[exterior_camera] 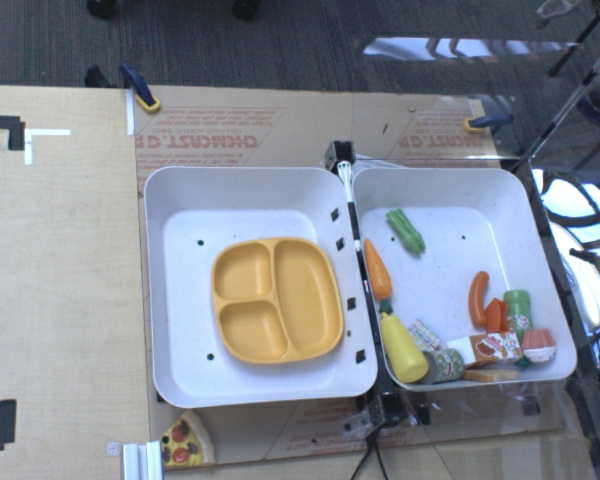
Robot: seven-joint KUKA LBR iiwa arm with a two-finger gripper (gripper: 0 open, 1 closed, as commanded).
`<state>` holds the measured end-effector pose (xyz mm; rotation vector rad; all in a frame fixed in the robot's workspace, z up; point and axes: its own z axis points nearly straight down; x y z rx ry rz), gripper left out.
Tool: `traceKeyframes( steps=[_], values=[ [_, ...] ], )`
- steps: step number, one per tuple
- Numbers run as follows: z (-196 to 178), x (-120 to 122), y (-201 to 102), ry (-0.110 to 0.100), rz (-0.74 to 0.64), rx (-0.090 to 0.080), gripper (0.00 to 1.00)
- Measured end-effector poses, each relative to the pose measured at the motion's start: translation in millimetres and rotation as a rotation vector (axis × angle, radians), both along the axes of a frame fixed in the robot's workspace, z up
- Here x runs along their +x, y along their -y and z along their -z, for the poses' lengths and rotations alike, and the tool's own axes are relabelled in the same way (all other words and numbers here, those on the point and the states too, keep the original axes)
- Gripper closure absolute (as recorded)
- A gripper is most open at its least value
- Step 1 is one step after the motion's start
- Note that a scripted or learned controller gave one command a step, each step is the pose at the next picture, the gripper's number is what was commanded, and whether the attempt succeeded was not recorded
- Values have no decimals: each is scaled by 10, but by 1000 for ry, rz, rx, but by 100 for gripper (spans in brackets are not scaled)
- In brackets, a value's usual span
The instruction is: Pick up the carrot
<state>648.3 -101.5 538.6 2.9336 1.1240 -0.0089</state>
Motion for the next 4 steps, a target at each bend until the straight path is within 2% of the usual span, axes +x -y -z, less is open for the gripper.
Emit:
traceKeyframes(
  steps=[2,3,4],
  values=[
    [-10,10,-184,3,464,0,0],
    [-12,46,-466,4,533,-1,0],
    [-89,55,-452,2,539,-3,100]
  ],
)
